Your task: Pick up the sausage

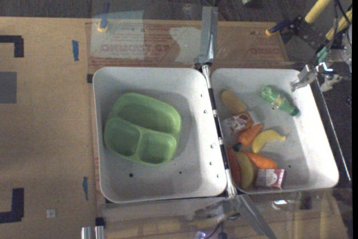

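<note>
The sausage (231,163) is a reddish-brown stick lying along the left wall of the right bin (313,143), near its front corner. A yellow oblong toy (245,169) lies against its right side. My gripper (302,81) hangs at the bin's far right corner, over the rim, well away from the sausage and behind a green bottle (278,101). It is small and partly blurred, and I see nothing held in it.
The right bin also holds a pale potato-like piece (233,101), a snack packet (239,120), two carrots (249,134) (260,160), a banana (267,139) and a red-white packet (270,178). The left bin (112,176) holds a green divided plate (143,127).
</note>
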`<state>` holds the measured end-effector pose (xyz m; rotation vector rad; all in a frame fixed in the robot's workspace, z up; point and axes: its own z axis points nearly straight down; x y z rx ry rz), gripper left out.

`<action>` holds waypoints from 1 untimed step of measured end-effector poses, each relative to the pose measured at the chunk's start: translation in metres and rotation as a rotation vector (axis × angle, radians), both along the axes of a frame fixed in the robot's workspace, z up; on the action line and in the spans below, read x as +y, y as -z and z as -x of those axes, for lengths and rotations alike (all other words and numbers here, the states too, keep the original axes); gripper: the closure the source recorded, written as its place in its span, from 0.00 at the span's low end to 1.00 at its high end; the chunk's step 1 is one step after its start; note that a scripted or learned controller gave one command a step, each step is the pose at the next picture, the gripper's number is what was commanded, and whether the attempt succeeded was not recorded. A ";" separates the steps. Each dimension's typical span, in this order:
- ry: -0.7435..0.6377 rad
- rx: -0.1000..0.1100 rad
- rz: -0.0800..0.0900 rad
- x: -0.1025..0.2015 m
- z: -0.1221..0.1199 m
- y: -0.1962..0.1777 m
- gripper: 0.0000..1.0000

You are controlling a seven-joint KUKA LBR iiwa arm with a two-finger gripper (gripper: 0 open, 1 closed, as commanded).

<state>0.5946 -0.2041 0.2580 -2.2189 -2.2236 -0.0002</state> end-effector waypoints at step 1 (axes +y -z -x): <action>-0.204 0.000 0.000 0.062 0.014 -0.001 0.00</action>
